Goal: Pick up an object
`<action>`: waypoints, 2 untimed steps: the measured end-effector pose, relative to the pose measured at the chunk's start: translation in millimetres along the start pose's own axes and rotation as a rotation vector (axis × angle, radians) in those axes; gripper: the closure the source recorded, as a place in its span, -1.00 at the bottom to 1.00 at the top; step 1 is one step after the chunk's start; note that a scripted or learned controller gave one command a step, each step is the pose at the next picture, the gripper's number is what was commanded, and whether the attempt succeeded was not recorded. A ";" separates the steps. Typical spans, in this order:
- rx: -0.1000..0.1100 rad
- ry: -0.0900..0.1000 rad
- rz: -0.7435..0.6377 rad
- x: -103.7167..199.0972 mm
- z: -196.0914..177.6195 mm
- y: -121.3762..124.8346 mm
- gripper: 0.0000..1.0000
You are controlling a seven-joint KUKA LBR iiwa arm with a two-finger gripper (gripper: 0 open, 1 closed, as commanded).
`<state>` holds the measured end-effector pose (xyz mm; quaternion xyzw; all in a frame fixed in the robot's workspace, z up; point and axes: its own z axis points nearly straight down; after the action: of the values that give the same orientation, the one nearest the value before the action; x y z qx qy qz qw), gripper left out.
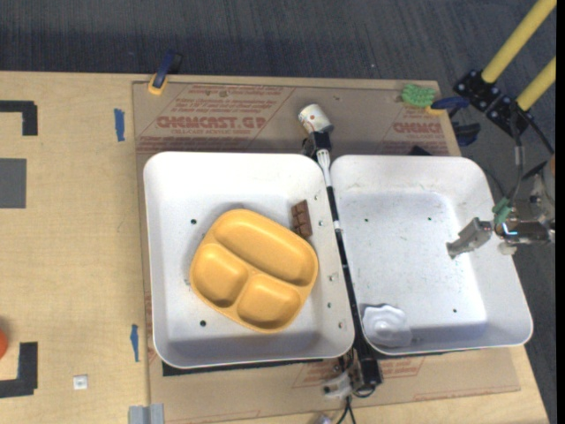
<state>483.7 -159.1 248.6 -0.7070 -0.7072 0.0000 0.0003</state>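
Note:
A yellow divided plate [254, 268] lies upside down in the left bin [177, 184], tilted toward the bin's lower right. A small brown block [301, 219] rests against that bin's right wall, just above the plate. In the right bin [397, 193], a crumpled white, clear-looking object [386, 323] sits in the near left corner. My gripper [466, 238] reaches in from the right over the right bin's right side, well away from the white object. I see nothing in it.
A white knob on a dark rod [312, 117] stands at the divider's far end. An orange clamp [162, 76] and a green clamp [416, 95] pin the cardboard sheet. Yellow poles [528, 26] cross the top right corner. Cables hang near the front edge [351, 380].

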 end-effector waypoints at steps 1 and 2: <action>0.000 0.001 -0.214 13.5 104.9 -4.5 -1.00; -0.002 -0.002 -0.216 -32.1 135.3 40.8 -1.00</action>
<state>524.4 -191.2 113.2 -0.6267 -0.7793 -0.0003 -0.0011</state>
